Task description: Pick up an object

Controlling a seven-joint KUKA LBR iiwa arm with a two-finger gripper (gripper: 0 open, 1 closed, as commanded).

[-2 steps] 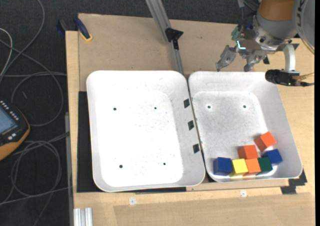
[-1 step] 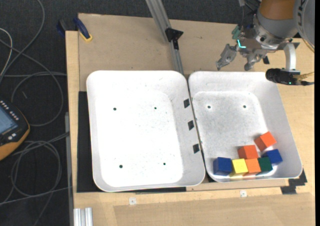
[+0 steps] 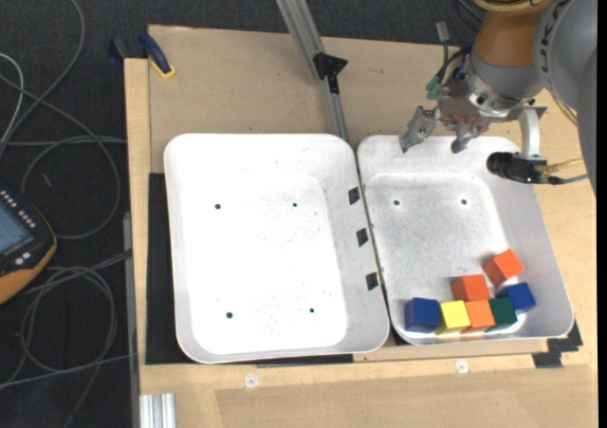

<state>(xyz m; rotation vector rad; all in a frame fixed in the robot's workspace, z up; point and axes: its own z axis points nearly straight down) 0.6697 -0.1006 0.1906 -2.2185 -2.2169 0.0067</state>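
Blocks (image 3: 469, 303) cluster in the right bin's near corner, well apart from the wide-spread, empty hand (image 3: 439, 135).

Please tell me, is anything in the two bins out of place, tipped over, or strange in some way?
Nothing looks damaged or spilled. All the blocks crowd into the near corner of the right bin. One orange block sits turned at an angle to the rest. The open gripper hovers over that bin's far edge, away from the blocks.

The grey two-finger pincer (image 3: 440, 132) hangs over the right shallow white plastic bin's (image 3: 417, 217) far rim; small coloured cubes (image 3: 469, 303) cluster well before it.
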